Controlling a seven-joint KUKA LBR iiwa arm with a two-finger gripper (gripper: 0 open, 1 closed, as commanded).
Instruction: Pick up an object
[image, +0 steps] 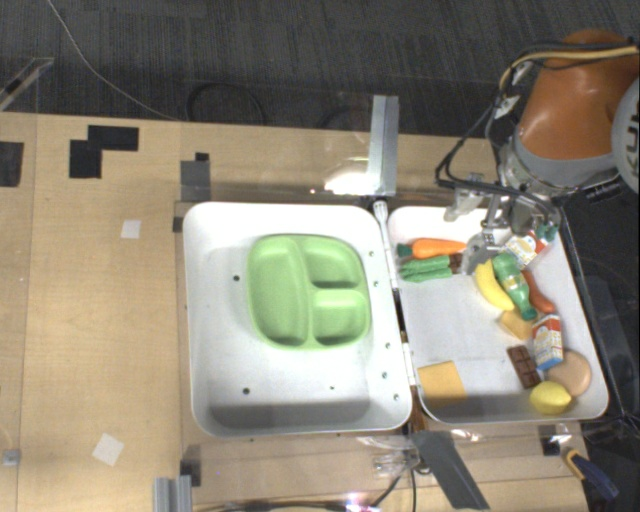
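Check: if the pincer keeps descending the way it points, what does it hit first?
Probably the banana, just below the pincer in the right bin; the green bottle sits alongside. Depth is unclear from this slant.

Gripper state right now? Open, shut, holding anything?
Two-finger gripper: cannot be told. It sits low in the right shallow white bin, by the yellow toy banana; nothing seen held.

A pale wooden tabletop (90, 330) carries the scene. Beyond its far edge runs dark carpet (250, 50) crossed by a thin cable (95, 62). Black tape patches (100, 148) mark the tabletop's far left corner.
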